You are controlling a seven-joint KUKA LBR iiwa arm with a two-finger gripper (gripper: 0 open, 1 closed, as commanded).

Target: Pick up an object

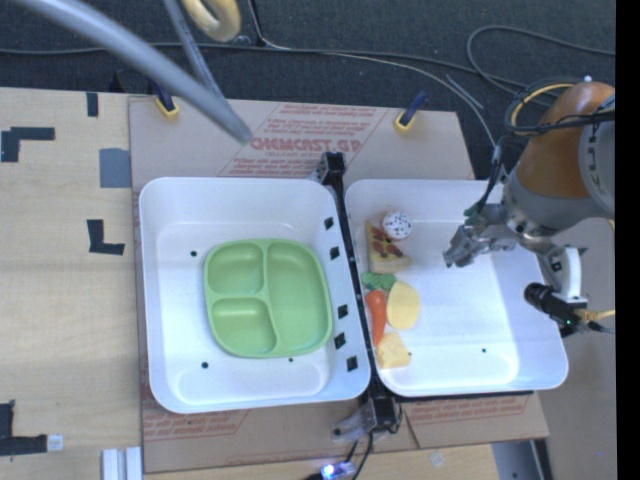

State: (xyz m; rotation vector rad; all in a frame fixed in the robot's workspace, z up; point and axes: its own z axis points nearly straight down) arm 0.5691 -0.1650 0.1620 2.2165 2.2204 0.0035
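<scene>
Along the left wall of the right bin (500, 368) lie several small toy foods: a white dotted ball (398, 225), a striped sandwich-like piece (384, 248), an orange carrot (376, 311), a yellow round piece (403, 306) and a yellow wedge (393, 351). My gripper (462, 251) hangs over the upper middle of the right bin, to the right of the ball and the sandwich piece and apart from them. Nothing shows between its fingertips.
The left bin (170, 368) holds a green divided plate (267, 297). A black clip strip (345, 268) joins the two bins. Cables run over the dark floor behind the bench. Two yellow clamps (407, 120) pin the cardboard underlay at the back.
</scene>
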